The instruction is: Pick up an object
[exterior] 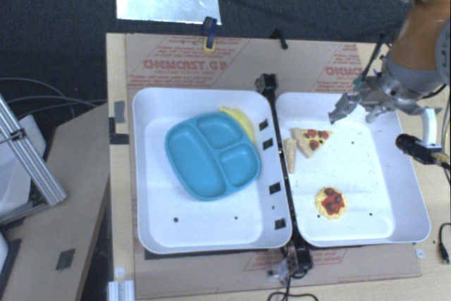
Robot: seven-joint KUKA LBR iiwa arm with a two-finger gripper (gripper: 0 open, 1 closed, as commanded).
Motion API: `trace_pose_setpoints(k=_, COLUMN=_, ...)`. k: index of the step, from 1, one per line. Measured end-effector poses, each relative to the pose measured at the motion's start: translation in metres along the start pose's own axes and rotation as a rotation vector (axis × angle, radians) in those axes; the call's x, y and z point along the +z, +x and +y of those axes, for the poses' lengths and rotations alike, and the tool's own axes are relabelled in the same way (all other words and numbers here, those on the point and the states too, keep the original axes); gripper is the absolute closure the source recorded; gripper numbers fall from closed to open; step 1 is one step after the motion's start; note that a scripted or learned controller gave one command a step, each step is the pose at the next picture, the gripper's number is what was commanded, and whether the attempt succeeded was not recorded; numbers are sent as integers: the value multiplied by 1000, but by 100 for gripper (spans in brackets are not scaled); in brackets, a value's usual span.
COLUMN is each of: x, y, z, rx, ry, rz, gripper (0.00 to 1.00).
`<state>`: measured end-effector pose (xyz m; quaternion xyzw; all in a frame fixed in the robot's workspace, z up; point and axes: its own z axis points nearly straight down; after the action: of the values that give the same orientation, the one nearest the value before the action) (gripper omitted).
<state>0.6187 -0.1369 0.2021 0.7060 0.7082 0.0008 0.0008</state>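
My gripper (356, 113) hangs over the far part of the right bin (394, 187), open, with nothing between its fingers. A pizza slice (310, 139) lies just below and to the left of it, apart from the fingertips. A small round pizza (330, 202) lies nearer the front of the same bin. A pale cone-shaped piece (289, 154) rests against that bin's left wall. In the left bin (151, 222) a blue divided plate (211, 155) lies flat, and a yellow banana (241, 120) sticks out from behind its far edge.
The two bins meet at a black-clipped divider (275, 151). A yellow-and-blue clamp (209, 33) sits on the cardboard behind the bins. The right bin's white floor (366, 166) is bare between the two pizzas.
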Motion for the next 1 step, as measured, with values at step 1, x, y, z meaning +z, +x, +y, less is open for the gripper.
trace_pose_setpoints(k=1, x=96, y=-47, z=10, rx=3, ry=-2, rz=-2, gripper=0)
